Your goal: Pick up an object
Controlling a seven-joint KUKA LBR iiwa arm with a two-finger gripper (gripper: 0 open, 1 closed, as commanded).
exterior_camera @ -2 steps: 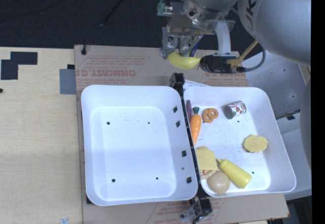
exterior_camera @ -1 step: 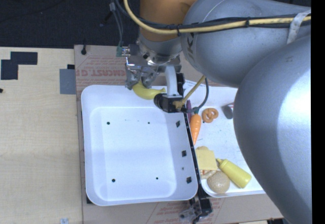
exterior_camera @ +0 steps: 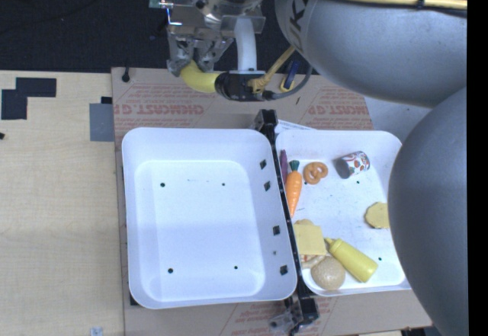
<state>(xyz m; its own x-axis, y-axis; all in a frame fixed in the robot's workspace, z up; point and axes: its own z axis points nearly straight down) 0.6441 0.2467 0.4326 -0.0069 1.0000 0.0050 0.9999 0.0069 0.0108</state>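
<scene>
Pale wood covers the bench (exterior_camera: pixel 53 197), where a cardboard sheet (exterior_camera: pixel 229 110) carries two white bins side by side, the left bin (exterior_camera: pixel 137 152) next to the right bin (exterior_camera: pixel 389 145), which holds a carrot (exterior_camera: pixel 293 188), a pretzel (exterior_camera: pixel 315 171), a small can (exterior_camera: pixel 354 164), a yellow bottle (exterior_camera: pixel 353 259), a cheese slice (exterior_camera: pixel 309 238) and a round cookie (exterior_camera: pixel 328 273). Raised above the far edge of the cardboard, beyond the left bin, the pincer (exterior_camera: pixel 191 66) has its fingers closed around a yellow banana (exterior_camera: pixel 201 81), whose dark tip points toward the arm.
</scene>
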